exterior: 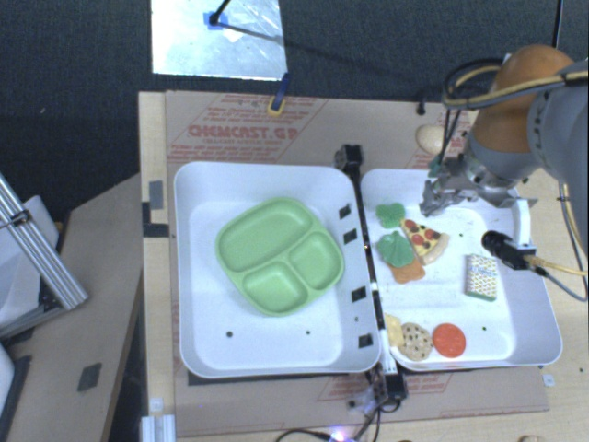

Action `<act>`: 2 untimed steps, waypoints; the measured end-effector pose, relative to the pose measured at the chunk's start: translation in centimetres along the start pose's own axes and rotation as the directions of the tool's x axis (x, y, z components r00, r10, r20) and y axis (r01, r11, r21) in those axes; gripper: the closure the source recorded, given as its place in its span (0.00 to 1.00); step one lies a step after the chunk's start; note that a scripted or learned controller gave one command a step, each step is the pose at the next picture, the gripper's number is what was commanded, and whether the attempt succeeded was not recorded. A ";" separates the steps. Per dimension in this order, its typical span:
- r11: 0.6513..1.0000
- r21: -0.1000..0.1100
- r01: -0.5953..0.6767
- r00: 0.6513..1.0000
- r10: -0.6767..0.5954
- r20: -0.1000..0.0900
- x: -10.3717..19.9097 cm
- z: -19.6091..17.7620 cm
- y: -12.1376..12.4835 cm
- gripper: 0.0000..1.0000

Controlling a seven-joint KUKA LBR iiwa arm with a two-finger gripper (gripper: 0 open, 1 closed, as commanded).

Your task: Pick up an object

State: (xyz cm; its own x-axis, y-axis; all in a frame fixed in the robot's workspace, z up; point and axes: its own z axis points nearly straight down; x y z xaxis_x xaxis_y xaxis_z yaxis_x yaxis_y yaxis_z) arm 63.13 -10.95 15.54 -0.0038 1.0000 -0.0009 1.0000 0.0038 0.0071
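My gripper hangs over the back of the right bin, just above and right of a pizza slice. Left of it lies a small green broccoli piece. A larger green leafy piece rests on an orange item beside the pizza. A patterned rectangular block lies toward the bin's right side. At the front sit a chocolate-chip cookie and a red round slice. I see nothing between the fingers.
The left bin holds a green divided plate. A black divider with clips runs between the bins. A black cable connector hangs over the right bin. A tan round object lies behind the bins.
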 end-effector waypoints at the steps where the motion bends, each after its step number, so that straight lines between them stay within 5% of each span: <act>1: 1.000 -0.003 0.001 1.000 -0.001 0.001 0.0 -6.6 0.3 1.00; 2: 1.000 0.004 0.001 1.000 -0.001 -0.001 0.0 -7.0 0.4 1.00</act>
State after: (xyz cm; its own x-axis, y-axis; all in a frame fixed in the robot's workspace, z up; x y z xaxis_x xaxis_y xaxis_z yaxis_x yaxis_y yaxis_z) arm 63.50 -10.97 22.52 -0.0048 1.0000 -0.0002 1.0000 0.0048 0.0035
